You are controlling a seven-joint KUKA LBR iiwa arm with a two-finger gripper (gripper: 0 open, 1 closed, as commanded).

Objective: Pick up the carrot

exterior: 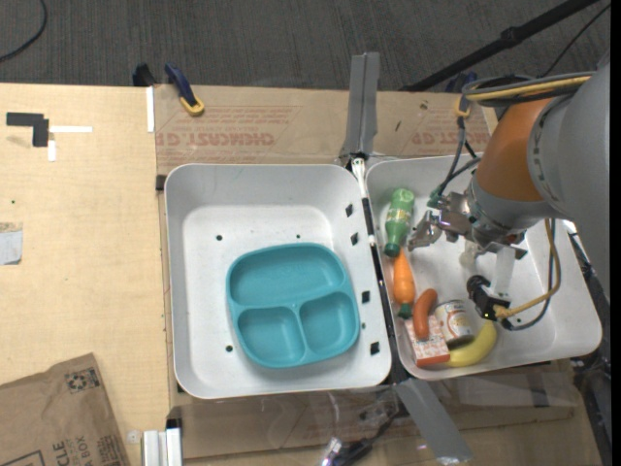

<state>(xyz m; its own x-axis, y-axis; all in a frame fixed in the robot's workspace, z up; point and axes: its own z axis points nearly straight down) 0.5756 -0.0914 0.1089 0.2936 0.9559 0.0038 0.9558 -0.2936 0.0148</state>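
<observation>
Two white bins side by side on a wooden bench. Left bin [194, 260] holds a teal divided tray [291, 304], three compartments. Right bin [572, 318] holds the clutter: carrot [402, 278] lying near the bin's left wall, roughly lengthwise, just below a green bottle [398, 216]. A small red sausage-like piece [424, 312] sits just beside the carrot's lower end; a can [454, 320], a red-and-white box [432, 349] and a banana [475, 346] crowd the near corner. Arm reaches in from the right, orange band above the wrist. Gripper [424, 233] hangs over the right bin, just right of the bottle and above the carrot, nothing seen between its fingers; how wide it stands, cannot tell.
</observation>
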